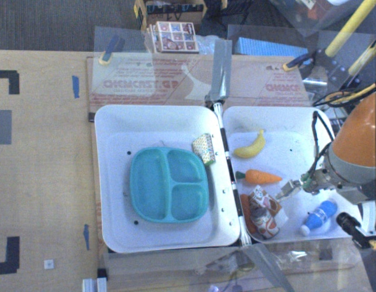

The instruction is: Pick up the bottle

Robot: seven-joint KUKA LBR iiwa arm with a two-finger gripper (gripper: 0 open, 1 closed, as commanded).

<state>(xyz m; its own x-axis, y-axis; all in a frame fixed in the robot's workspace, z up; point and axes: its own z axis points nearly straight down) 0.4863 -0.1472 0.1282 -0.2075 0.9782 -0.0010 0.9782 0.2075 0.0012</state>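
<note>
The bottle is small and blue with a pale lower end. It lies on its side near the front right corner of the right bin. My gripper hangs over the middle of that bin, up and to the left of the bottle and apart from it. It points left toward a crumpled red and white packet. Nothing shows in its grasp. The arm's orange band rises at the right edge.
A banana and a carrot lie in the right bin behind the gripper. The left bin bears a teal divided plate and a small patterned packet. Black cables loop near the arm.
</note>
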